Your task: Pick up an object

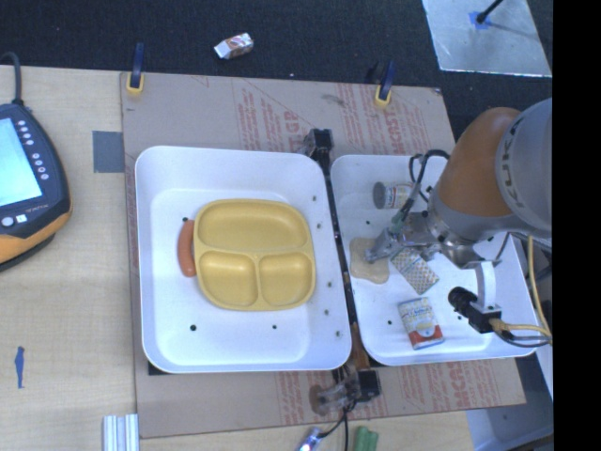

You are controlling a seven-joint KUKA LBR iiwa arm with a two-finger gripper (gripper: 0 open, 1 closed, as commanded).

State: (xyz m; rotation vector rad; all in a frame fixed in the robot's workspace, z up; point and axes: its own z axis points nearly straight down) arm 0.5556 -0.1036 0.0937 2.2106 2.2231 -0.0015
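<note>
My gripper (385, 245) hangs low in the right bin (470, 350), over the upper edge of a flat beige piece (368, 265). A checkered packet (415, 272) lies just to its right, partly under the wrist. A small carton with a red base (420, 321) sits nearer the front rim. A grey can (389, 194) lies on its side at the back of the bin. I see nothing lifted by the gripper. The arm's orange band (479, 163) covers the bin's right half.
The left bin (169, 346) holds a yellow divided tray (254, 252) with an orange sausage (186, 248) along its left side. A teach pendant (23, 191) rests at the bench's left edge. Clamps (319, 143) join the two bins.
</note>
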